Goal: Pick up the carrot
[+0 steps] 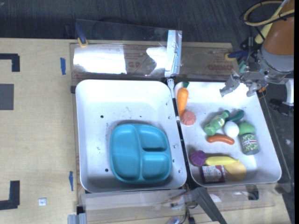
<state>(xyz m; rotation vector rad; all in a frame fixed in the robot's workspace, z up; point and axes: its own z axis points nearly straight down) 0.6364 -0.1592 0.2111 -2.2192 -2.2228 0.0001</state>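
Observation:
An orange carrot (pixel 182 98) with a green top lies upright along the left wall of the right bin (pixel 271 146), near its far corner. My gripper (pixel 242 88) hangs over the far right part of that bin, well to the right of the carrot. Its two fingers are spread apart with nothing between them.
The right bin also holds a pink round piece (pixel 188 118), a green bottle (pixel 217 122), a white egg (pixel 231 129), a small sausage (pixel 220 139), a green jar (pixel 250 141), a purple piece (pixel 197 158), a banana (pixel 223 161) and a can (pixel 212 173). A teal divided tray (pixel 139 151) sits in the left bin (pixel 93 101).

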